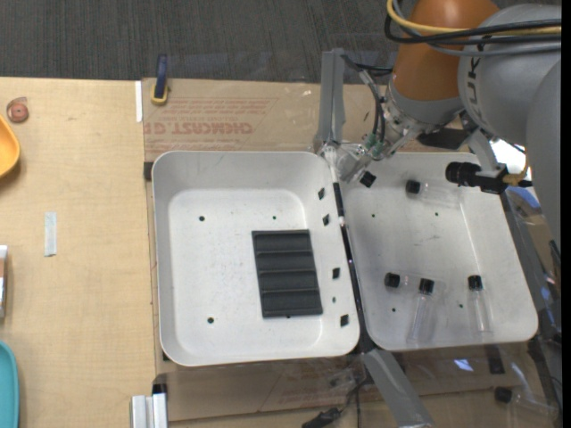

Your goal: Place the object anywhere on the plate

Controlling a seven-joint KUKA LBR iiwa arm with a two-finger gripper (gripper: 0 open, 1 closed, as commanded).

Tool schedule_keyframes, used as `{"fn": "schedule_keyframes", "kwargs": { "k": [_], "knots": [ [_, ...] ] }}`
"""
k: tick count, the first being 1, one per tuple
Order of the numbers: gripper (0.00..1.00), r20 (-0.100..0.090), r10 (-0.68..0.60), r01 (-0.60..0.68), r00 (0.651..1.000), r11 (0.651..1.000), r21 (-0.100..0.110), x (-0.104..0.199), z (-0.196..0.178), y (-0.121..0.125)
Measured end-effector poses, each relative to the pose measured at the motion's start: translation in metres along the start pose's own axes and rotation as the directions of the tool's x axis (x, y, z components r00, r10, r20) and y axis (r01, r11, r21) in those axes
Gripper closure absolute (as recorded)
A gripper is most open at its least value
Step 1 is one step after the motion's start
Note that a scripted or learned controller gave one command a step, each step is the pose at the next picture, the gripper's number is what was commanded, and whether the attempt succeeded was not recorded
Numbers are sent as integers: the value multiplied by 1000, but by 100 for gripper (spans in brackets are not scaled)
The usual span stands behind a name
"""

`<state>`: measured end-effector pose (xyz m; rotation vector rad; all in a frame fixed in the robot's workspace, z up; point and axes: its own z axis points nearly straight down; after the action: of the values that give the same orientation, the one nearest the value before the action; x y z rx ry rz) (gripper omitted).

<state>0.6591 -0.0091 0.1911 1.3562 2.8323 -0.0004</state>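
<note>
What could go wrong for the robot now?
1. The clear vials with black caps in the right bin are see-through and round, so they could be hard to find and might roll or slip.
2. The end effector sits by the wall between the bins; it could bump it.
3. The black ridged plate might let a vial roll off.

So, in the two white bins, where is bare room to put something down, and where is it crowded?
The left bin has bare floor all around the black ridged plate, widest on its left and above it. In the right bin, the middle is bare; clear vials crowd the near part, and the gripper occupies the far left corner.
</note>
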Motion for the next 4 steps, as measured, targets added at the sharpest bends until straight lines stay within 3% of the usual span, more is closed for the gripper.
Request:
{"fn": "schedule_keyframes", "kwargs": {
  "k": [1, 2, 3, 4],
  "knots": [
    [100, -1, 248, -248, 969, 969, 3, 65, 0, 20],
    [100, 1, -143, 143, 990, 990, 0, 102, -14, 82],
    [100, 1, -663, 663, 748, 748, -2, 137, -16, 102],
    [100, 1, -910, 910, 415, 415, -2, 201, -1, 129]
  ]
}}
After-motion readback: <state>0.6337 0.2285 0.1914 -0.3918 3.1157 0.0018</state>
